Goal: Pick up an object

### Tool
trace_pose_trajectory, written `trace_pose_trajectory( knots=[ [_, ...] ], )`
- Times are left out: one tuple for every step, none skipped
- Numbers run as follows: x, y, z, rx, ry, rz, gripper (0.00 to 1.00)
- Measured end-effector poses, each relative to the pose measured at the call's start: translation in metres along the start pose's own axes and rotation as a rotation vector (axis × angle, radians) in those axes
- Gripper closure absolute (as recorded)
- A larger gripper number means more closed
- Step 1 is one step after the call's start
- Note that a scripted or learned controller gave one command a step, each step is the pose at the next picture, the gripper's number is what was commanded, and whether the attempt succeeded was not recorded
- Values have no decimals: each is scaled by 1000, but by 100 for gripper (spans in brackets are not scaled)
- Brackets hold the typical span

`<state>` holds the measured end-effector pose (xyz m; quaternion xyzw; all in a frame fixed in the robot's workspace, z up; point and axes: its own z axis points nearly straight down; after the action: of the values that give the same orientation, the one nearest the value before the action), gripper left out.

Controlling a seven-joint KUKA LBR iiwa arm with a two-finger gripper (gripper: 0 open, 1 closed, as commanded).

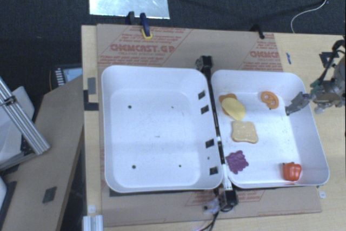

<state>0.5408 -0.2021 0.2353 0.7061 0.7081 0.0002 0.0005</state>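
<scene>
Waiting at the right edge of the right bin, the gripper is holding nothing, and I cannot tell how its tips are standing. So the picking is not done yet, and I think all of it is still left to do. Five toy foods are lying in that bin. A pretzel is sitting nearest the gripper, small and brown with holes in it. A yellow lemon is resting near the wall between the bins, touching an orange piece behind it. A slice of toast is lying flat in the middle. Purple grapes are sitting near the front, and a red pepper is in the front corner. The left bin is beside it.
</scene>
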Motion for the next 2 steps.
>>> trace_pose_trajectory(
  knots=[
    [0,1,-11,-3,-1,-4,100],
    [108,-25,-117,-9,2,-11,100]
  ],
)
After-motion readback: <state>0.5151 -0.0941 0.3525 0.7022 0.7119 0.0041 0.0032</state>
